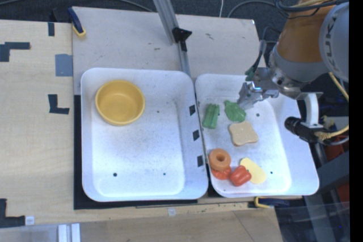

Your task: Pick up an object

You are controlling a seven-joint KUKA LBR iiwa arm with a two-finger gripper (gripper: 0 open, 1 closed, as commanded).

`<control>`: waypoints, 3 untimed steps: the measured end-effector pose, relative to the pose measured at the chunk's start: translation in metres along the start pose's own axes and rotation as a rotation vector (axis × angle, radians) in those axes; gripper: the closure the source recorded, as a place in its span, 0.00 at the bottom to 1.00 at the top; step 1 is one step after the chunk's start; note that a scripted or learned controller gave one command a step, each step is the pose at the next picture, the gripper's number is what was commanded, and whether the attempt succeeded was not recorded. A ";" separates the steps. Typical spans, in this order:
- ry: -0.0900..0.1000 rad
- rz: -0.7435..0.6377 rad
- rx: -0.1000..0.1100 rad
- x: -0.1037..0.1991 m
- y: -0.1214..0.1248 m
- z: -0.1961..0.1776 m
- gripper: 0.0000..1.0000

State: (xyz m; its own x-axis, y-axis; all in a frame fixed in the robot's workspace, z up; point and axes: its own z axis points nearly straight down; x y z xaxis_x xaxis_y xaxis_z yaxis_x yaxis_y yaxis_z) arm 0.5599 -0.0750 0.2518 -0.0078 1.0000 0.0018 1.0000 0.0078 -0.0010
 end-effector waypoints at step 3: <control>-0.003 0.005 0.002 0.159 0.021 0.028 1.00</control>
